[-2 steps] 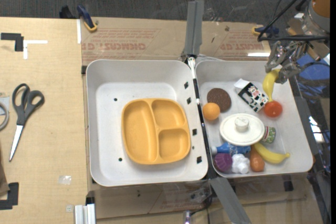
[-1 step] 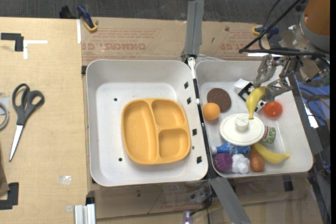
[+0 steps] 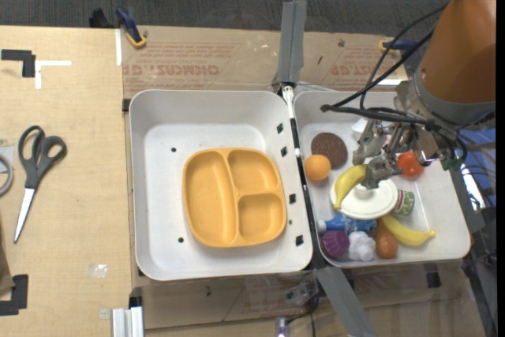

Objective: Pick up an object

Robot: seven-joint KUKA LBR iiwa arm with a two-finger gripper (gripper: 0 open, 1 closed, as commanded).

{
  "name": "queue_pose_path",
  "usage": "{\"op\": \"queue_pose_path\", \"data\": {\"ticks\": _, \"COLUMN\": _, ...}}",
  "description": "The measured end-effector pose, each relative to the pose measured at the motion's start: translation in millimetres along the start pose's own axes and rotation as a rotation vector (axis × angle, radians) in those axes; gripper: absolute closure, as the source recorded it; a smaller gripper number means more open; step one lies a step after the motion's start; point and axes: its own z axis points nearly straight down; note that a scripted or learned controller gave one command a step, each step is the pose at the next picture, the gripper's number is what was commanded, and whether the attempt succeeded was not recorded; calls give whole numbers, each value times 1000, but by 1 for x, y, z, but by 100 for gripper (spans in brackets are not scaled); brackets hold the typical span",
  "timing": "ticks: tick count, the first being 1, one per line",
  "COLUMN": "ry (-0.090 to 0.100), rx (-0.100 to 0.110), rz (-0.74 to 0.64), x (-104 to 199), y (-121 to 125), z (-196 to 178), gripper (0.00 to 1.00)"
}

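Gripper (image 3: pixel 381 167) hovers above a curved yellow banana (image 3: pixel 347 183).

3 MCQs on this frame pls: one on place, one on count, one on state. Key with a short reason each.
1. Where does the yellow divided plate lie?
A. In the left bin
B. In the right bin
C. On the bench beside the scissors

2. How many bananas are in the right bin?
A. None
B. One
C. Two

3. Where is the gripper at this moment?
A. Over the left bin
B. Over the cluttered right bin
C. Over the scissors on the bench

Key:
1 A: the plate sits mid-floor of the left bin.
2 C: one banana lies by the orange ball, the other banana near the bin's front edge.
3 B: it hangs above the white lid and the toys there.
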Motion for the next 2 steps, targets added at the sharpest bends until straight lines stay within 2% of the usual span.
{"op": "queue_pose_path", "data": {"ticks": 1, "ry": -7, "rx": 1, "rz": -30, "x": -66, "y": 11, "z": -66, "gripper": 100}}
{"op": "queue_pose_path", "data": {"ticks": 2, "ry": -4, "rx": 2, "rz": 43, "x": -69, "y": -120, "z": -61, "gripper": 100}}
